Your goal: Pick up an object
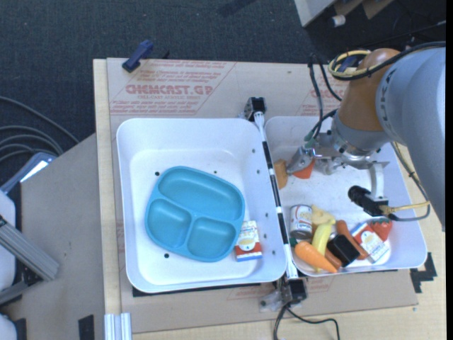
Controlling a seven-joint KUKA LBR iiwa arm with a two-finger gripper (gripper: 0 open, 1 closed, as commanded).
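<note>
My gripper (pixel 309 156) hangs low over the upper left part of the right bin (pixel 403 261), below the arm's orange band. A small red-orange piece (pixel 304 170) lies right under its tip; whether it is gripped I cannot tell. A tan-orange item (pixel 281 173) rests against the bin's left wall just beside it. Along the bin's near side lie a can (pixel 302 219), a yellow banana-like toy (pixel 322 231), an orange carrot (pixel 315 256), a black block (pixel 345 248) and a red-and-white packet (pixel 372 240).
The left bin (pixel 131 190) holds a blue divided plate (pixel 194 212) and a small carton (pixel 248 240) by its right wall. A black attachment (pixel 365 199) hangs off the arm over the right bin. The grey arm covers that bin's upper right.
</note>
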